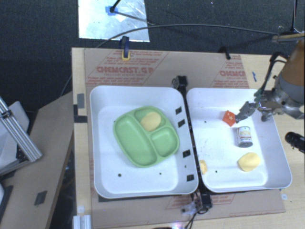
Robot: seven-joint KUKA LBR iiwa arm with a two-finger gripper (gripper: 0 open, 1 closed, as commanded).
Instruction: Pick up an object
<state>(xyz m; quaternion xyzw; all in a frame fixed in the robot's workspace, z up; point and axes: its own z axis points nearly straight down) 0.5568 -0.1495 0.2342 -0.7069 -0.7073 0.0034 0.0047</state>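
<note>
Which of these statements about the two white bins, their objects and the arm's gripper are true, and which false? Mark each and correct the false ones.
1. The green divided plastic plate lies in the left white bin. True.
2. A pale yellow rounded piece sits in a compartment of that plate. True.
3. The small cylindrical tin lies on the plate. False: it lies in the right white bin.
4. The gripper hangs over the left bin. False: it is over the right bin, beside the small orange block.
</note>
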